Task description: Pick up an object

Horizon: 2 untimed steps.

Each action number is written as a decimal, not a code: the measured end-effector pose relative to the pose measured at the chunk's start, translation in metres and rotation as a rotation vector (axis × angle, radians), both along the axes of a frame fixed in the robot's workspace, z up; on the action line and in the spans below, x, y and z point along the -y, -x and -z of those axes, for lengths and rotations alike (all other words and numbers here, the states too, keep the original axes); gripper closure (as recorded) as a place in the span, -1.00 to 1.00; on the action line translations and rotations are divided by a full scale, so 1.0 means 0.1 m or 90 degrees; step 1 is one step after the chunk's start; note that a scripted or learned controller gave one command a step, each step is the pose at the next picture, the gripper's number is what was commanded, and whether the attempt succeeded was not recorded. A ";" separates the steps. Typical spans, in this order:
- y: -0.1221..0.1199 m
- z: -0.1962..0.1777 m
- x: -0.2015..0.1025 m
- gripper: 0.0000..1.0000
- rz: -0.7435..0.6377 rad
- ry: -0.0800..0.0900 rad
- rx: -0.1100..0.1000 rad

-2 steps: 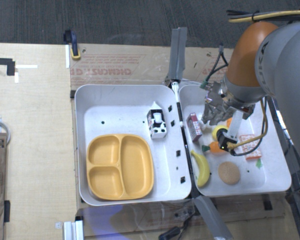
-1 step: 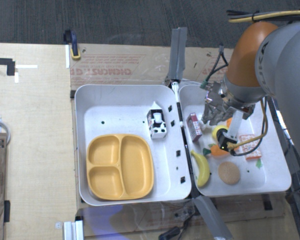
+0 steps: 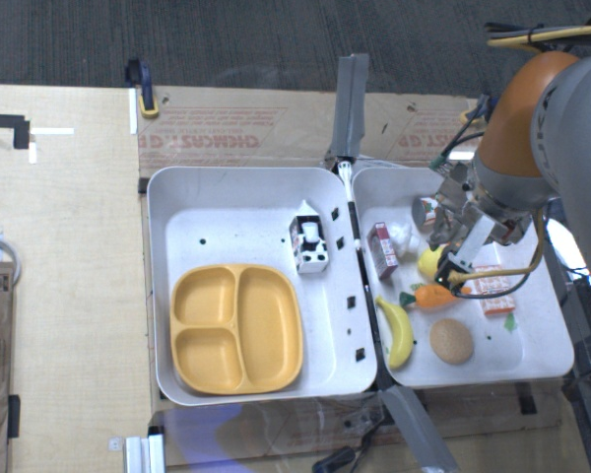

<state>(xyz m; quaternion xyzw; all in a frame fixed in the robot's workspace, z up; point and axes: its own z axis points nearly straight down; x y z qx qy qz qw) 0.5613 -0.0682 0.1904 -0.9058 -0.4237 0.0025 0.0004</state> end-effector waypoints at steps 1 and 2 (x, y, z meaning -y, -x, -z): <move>0.24 0.59 0.36 -1.00 0.127 0.000 -0.001; 0.43 0.26 1.17 -1.00 0.287 0.000 0.001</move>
